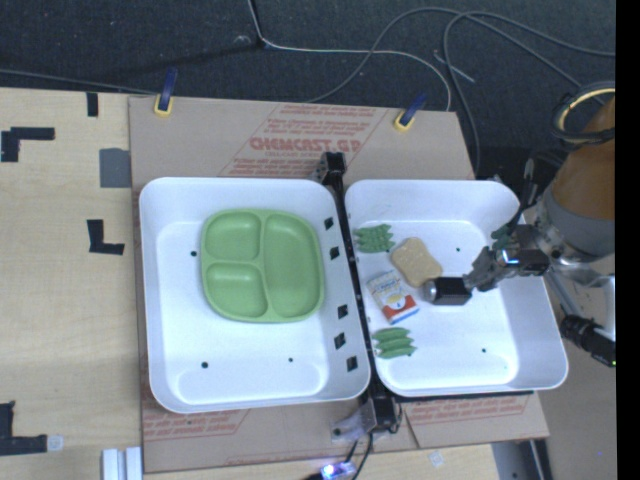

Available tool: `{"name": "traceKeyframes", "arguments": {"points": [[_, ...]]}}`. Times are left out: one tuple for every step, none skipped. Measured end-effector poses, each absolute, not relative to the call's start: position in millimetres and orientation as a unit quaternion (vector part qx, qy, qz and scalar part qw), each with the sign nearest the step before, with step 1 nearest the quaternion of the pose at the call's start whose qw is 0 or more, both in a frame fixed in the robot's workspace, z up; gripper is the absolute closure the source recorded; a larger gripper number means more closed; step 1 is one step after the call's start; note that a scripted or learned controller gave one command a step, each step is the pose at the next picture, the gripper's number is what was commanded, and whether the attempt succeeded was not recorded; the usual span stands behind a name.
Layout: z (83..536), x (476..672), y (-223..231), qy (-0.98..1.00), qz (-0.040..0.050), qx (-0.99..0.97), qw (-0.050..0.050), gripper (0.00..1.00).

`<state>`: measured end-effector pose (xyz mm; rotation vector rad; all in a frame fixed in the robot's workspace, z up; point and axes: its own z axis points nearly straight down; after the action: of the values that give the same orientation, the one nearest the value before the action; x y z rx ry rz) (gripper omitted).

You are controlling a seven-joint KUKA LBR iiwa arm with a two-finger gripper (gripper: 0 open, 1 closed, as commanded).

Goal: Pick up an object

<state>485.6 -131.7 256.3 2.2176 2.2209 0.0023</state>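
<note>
The right bin (500, 203) holds a tan bread-like piece (416, 261), a small white packet with red and blue print (392, 294), and two green pea pods: one (374, 238) near the bin's back left, the other (394, 343) near its front. My gripper (488, 268) hangs low over the right half of this bin, to the right of the tan piece and apart from it. Nothing shows between its fingers.
A green divided plate (263, 266) lies in the left bin (170, 368). A black divider with clips (345, 268) runs between the bins. Bare white floor lies at the front right of the right bin.
</note>
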Motion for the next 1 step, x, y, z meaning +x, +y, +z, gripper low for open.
{"name": "traceKeyframes", "arguments": {"points": [[251.7,510.1,-96.2,0.709,-0.0001,0.705,0.000,1.00]]}}
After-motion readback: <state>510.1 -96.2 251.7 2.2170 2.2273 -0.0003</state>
